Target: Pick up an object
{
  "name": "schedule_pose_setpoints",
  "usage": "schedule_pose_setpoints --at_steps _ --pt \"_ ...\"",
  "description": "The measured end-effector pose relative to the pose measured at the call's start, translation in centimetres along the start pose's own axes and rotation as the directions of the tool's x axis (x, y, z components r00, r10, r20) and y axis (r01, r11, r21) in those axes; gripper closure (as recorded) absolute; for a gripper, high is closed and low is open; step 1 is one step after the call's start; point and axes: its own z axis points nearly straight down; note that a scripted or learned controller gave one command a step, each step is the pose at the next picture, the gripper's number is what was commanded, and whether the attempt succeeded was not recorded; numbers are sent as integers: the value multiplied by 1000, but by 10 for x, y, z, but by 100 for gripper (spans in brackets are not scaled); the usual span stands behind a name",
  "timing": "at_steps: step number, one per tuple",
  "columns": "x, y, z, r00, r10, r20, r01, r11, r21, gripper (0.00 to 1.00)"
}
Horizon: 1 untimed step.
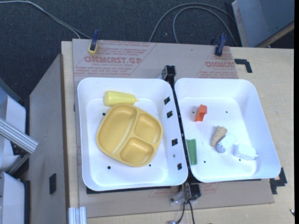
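- 2 shallow white bins side by side mid-frame: left bin [88,171] and right bin [261,125], rims meeting along a near-vertical seam at centre.
- Along that seam, a row of small black clips [167,114].
- In the left bin, a yellow 3-compartment plate [130,134], lying flat at the bin's middle, turned at a slant.
- Just above the plate, toward the bin's upper left, a yellow squeeze bottle [119,97] on its side, nozzle pointing to the right of the frame; too close to the plate's rim to tell whether touching.
- In the right bin, upper left part, a small orange block [201,113], apart from everything else.
- At the right bin's lower left, close beside the seam, a green bar [191,151] lying lengthwise, top to bottom of the frame.
- Near the right bin's centre, a tan cone-shaped toy [218,135], tilted, with a small grey-blue piece [220,148] touching its lower end.
- To the lower right of the cone, a white object [245,151], hard to make out against the bin floor.
- Under both bins, a brown board [140,59] printed with red lettering, held at the top edge by 2 blue clamps [95,39], 1 at upper left, 1 at upper right.
- Across the dark floor at the top of the frame, loose cables [187,8].
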Motion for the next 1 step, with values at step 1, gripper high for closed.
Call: schedule_pose_setpoints --at_steps 1 --pt "0 1 -12 1000 0 3 0 1000 -5 100"
